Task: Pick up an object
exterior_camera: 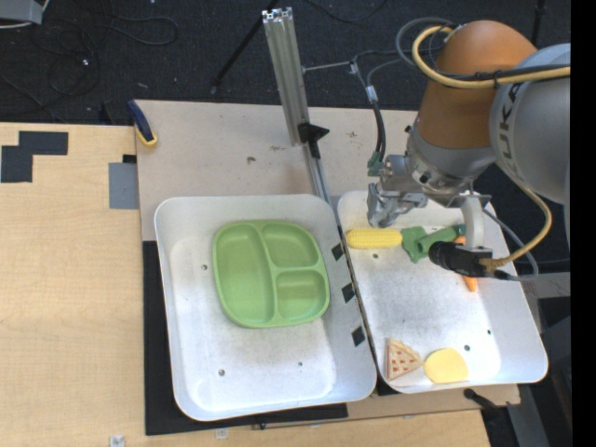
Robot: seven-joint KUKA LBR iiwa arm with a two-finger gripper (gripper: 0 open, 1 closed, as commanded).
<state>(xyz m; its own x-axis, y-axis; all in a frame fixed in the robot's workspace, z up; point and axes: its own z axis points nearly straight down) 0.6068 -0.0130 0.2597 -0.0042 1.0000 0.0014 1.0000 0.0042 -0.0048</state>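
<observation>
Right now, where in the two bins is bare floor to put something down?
Left bin: bare below and left of the green tray. Right bin: bare middle, between corn and pizza slice. Crowded under the pincer.

The green tray (271, 274) looks like smooth, faintly glossy plastic. Both white bins (186, 343) are matt and speckled with grime. At nine o'clock the bench (65, 277) shows pale wood grain. The upright bar (284, 73) at twelve o'clock is brushed metal.

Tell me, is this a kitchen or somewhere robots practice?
Probably a robot lab, not a kitchen. A big KUKA arm trailing cables reaches over two white bins on a bench. They hold toy food, like a corn cob and a pizza slice, and a green divided plate.
</observation>
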